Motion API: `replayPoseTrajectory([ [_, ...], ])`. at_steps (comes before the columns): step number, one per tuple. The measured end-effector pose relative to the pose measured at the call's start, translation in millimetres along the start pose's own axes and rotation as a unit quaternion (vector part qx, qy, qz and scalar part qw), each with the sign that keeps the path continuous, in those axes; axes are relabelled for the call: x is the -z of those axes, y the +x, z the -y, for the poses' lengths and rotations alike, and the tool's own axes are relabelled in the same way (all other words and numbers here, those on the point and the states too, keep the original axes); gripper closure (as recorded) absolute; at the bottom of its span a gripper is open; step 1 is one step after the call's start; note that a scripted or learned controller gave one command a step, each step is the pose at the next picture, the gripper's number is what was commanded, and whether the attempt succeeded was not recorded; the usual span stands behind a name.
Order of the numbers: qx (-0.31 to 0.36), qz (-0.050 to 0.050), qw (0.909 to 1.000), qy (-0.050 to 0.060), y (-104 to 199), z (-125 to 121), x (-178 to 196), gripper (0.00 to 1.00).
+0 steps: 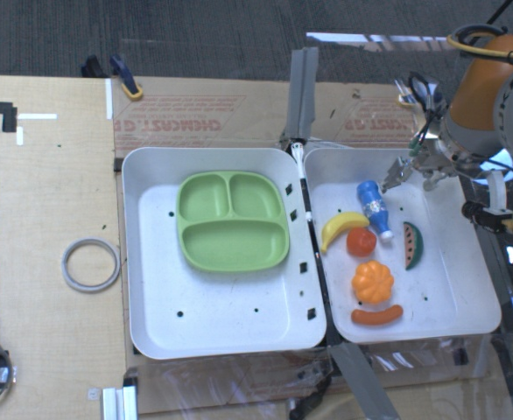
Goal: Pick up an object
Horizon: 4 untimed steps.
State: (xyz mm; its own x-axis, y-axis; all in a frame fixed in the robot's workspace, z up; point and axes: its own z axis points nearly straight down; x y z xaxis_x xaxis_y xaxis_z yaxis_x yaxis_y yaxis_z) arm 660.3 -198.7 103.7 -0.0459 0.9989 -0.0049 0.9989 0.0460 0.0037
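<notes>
While the gripper [411, 170] hung over the far corner of the right bin [467, 322], I noted its fingers spread apart with nothing between them. I judged the blue bottle [373, 206], just below and left of the jaws, the nearest pick; a clean descent centred on it would serve. The banana [342, 227] and tomato [361, 242] touched it and could obstruct. The watermelon slice [413, 244] lay apart.
</notes>
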Motion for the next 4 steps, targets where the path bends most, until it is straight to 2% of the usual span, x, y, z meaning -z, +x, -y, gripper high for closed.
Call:
replayPoseTrajectory([
  [1, 0.087, -0.002, 0.9962, 0.002, 54, 71, -4, 0.0],
  [2, 0.169, -0.003, 0.9856, 0.002, 97, 110, -11, 0.0],
  [3, 0.249, -0.003, 0.9685, 0.002, 99, 179, -11, 0.0],
  [4, 0.247, 0.0, 0.9691, -0.004, 98, 174, -1, 1.0],
])
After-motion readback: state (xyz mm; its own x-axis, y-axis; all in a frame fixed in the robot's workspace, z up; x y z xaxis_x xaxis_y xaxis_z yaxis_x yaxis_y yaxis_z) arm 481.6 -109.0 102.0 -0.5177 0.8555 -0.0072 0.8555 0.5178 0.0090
